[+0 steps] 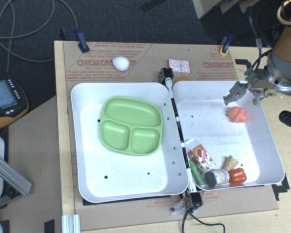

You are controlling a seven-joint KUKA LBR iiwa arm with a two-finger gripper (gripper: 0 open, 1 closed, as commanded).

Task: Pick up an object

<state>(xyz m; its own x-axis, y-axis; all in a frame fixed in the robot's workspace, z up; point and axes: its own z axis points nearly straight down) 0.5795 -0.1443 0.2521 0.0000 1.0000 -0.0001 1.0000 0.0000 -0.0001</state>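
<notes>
Tool [246, 95] on the grey arm hangs over the top right corner of the right shallow white bin [266, 130], its two fingers spread apart and holding nothing. Lumpy salmon-pink object [237, 114] sits on the bin floor just below the tool, not touching it. Over in the left white bin [82, 130] there's a light green divided plastic plate [131, 125].
</notes>
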